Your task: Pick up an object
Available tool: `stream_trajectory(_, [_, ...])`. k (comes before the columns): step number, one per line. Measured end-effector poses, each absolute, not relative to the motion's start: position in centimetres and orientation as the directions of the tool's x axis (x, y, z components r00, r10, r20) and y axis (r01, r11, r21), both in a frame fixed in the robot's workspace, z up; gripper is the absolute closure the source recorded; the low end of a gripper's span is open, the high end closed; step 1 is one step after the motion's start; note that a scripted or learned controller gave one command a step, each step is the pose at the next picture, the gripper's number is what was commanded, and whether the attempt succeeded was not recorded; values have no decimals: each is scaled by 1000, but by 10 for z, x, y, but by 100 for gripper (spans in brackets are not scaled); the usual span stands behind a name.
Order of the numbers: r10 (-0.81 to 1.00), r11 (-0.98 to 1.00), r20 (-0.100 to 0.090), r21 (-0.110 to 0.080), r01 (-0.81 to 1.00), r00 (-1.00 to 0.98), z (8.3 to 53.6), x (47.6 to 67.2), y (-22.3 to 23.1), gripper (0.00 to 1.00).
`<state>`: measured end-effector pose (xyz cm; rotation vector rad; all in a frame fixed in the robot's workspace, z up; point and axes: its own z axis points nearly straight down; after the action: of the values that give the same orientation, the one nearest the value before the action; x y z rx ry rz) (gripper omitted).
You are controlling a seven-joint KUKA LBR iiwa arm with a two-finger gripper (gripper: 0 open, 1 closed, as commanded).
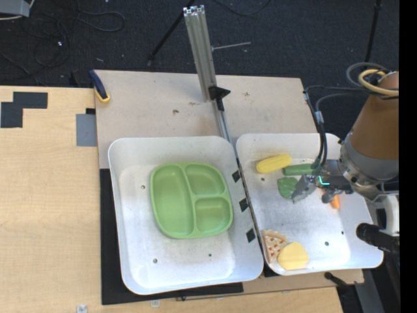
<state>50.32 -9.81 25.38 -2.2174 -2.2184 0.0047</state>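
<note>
Hovering tool (301, 192) over green object (287, 186)

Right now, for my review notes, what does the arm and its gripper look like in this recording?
The arm enters from the right: a broad orange band, then a grey wrist section beneath it. A dark cable loops down along it toward the gripper, which is small, grey metal, with a tiny cyan light glowing beside it. No printed markings are legible.

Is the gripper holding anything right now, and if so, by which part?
Cannot be told. The gripper is down in the right bin against the green item, beside the yellow corn-shaped piece, but the contact is too blurred to read.
</note>
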Motion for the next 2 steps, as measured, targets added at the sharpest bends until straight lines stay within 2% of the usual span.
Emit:
stream_trajectory(1, [1000,0,1,-4,1000,0,255,504,-98,0])
stream_trajectory(2, [1000,-1,2,-9,1000,1,198,511,-103,0])
